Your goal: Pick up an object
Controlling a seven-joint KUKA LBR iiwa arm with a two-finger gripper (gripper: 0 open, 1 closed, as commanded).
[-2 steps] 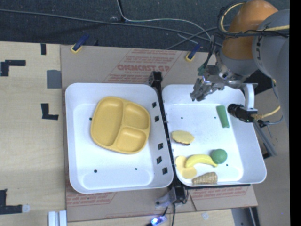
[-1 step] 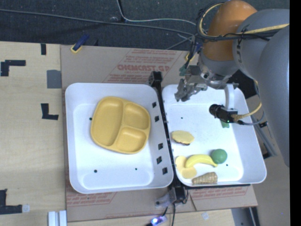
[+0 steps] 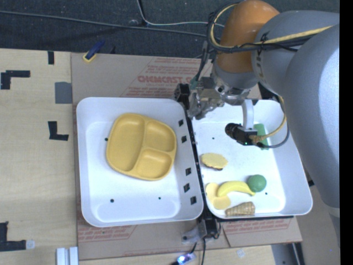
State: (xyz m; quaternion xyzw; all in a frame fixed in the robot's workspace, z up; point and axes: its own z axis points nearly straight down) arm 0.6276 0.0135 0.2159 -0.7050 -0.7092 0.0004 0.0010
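In the right bin (image 3: 276, 164), nearest the front, lie a waffle-like wedge (image 3: 241, 208), a banana (image 3: 234, 188) and a green ball (image 3: 256, 182). Just behind them is a scalloped cookie (image 3: 213, 160). The left bin (image 3: 132, 200) holds a yellow divided plate (image 3: 140, 146). Farthest back, the gripper (image 3: 196, 101) is above the bins' shared edge. I cannot tell how wide it is open, and nothing visible is held.

A single overhead camera, at a slant, fairly close over both white bins (image 3: 88, 203).
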